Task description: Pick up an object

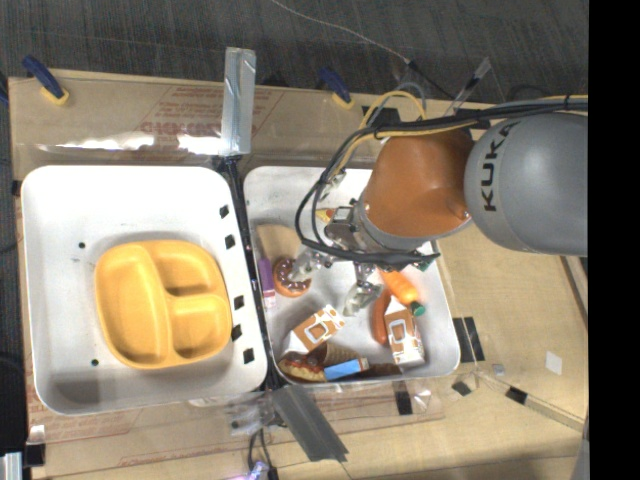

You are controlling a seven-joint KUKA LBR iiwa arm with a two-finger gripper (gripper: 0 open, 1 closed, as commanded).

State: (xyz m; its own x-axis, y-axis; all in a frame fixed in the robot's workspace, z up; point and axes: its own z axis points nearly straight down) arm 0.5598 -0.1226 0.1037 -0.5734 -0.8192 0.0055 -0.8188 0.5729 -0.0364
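grey arm point(530, 183) reads "kuka" above the cluttered right bin point(445, 343).

Yellow tray point(160, 301) — white bins point(60, 198), perhaps glossy

The grey arm point(530, 183) bears black capital letters reading "KUK", running up its side and cut off where the casing curves away. Faint reddish print lies across the cardboard sheet point(150, 118) behind the bins, too washed out to read. The small orange-and-white cartons point(403, 336) carry markings too small to read.
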